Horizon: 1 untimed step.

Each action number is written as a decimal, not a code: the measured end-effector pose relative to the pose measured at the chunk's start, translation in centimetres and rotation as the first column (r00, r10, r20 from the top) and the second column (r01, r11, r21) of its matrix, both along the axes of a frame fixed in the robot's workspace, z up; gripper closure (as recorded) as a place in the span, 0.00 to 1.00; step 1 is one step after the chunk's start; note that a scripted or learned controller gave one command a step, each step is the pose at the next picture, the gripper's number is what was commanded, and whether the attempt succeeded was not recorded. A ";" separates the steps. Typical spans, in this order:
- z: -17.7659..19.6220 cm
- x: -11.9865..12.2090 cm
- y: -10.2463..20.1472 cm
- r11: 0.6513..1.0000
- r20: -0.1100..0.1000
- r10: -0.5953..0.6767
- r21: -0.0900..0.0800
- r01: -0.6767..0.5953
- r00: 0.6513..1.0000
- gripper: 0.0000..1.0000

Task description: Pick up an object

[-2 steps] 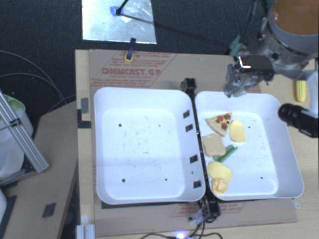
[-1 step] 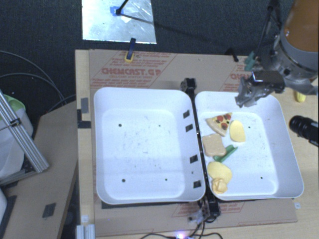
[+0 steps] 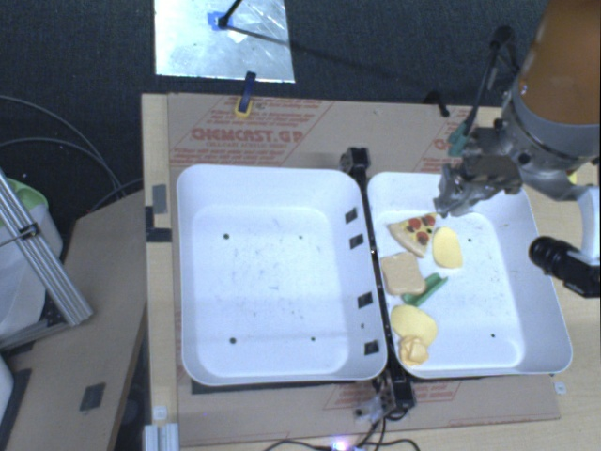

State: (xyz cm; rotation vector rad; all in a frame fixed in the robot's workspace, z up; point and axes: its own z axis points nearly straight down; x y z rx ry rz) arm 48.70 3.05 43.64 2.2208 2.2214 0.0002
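Observation:
The right bin [image 3: 507, 280] holds several toy foods along its left side: a pizza slice [image 3: 413, 232], a pale yellow oval piece [image 3: 447, 249], a tan bread slice [image 3: 402, 274], a green stick [image 3: 430, 289] and a yellow lumpy piece [image 3: 413, 330]. My gripper [image 3: 455, 198] hangs over the back of the right bin, just above and right of the pizza slice. I see nothing held by it.
The left bin [image 3: 268, 271] lies beside the right one, with a black clip strip [image 3: 366, 252] between them. A black part [image 3: 563, 263] juts over the right bin's right rim. A silver sheet [image 3: 223, 24] lies beyond the bench.

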 end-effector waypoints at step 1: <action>4.2 0.0 4.0 1.000 0.007 0.007 0.002 -0.007 1.000 1.00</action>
